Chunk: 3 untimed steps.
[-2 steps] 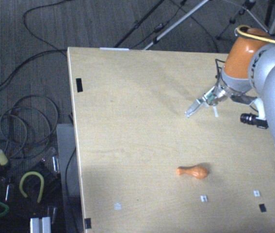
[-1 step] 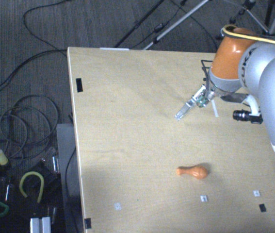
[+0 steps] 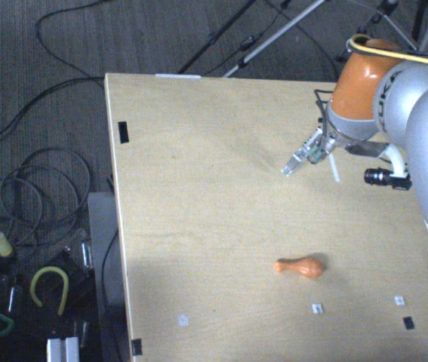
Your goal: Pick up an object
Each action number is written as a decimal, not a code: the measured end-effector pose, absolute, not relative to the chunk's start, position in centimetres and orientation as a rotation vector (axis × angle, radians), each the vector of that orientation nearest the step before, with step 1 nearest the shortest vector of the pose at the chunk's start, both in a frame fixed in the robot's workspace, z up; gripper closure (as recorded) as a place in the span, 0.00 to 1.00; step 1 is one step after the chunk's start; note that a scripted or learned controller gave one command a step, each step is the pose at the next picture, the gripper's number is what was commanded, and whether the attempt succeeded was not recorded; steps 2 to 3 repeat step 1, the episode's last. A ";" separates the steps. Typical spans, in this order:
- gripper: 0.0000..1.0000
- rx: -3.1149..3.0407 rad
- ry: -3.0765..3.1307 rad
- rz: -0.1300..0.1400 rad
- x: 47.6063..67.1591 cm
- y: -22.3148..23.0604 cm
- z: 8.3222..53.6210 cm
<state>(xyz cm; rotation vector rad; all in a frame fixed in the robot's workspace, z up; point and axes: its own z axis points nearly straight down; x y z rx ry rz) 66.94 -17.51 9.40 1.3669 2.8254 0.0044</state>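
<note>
Tool above bare bench, grip state unclear. Orange object well apart, unobstructed.

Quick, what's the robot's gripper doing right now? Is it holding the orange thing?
Gripper: cannot be told whether open or shut. It is not holding the orange thing, which lies on the bench, apart from it.

My arm reaches in from the right, orange band just behind the wrist — my gripper points down and to the left, slim and tilted, nothing seen between its tips
</note>
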 end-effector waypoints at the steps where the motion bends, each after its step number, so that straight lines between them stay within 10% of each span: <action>1: 1.00 1.602 2.701 0.001 65.8 -15.0 17.9; 3: 1.00 1.602 2.701 0.001 65.8 -15.0 17.9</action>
